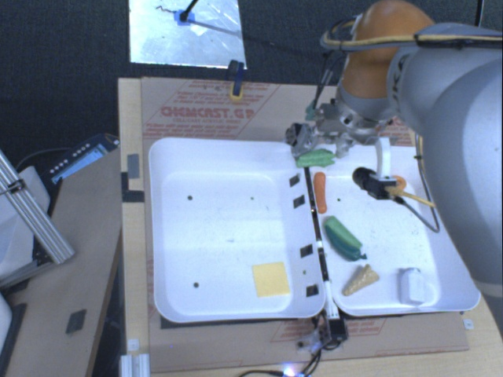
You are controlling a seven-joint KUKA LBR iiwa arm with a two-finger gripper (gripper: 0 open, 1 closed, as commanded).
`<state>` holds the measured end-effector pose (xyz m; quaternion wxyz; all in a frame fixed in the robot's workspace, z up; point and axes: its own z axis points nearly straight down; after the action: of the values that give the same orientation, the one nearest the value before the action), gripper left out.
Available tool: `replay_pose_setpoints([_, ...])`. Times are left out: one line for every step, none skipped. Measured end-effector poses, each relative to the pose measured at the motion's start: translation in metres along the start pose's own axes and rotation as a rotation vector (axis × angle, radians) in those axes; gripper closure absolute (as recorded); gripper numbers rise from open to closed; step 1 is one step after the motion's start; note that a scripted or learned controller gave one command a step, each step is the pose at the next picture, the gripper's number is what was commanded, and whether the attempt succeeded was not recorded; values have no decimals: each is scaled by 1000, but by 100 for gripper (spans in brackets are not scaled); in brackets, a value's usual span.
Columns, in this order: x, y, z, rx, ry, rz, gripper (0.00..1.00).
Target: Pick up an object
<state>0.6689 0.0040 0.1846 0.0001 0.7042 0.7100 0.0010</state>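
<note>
A robotics lab is indicated. A grey robot arm (pixel 452 93) is mounted beside a bench (pixel 86 250), where two white bins (pixel 228 210) are laid on printed cardboard (pixel 204 112). Aluminium framing (pixel 35 226) and a dark curtain (pixel 63 38) are seen around it.

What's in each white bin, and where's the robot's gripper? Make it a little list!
left bin: yellow square
right bin: light green piece, orange stick, dark green piece, tan cone, white block
gripper: at the right bin's far left corner, just over the light green piece
holding anything: cannot tell
</note>
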Motion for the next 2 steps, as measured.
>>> replay_pose_setpoints([26, -11, 0, 1, -1, 2, 100])
replay_pose_setpoints([31, 1, 0, -2, -1, 3, 100])
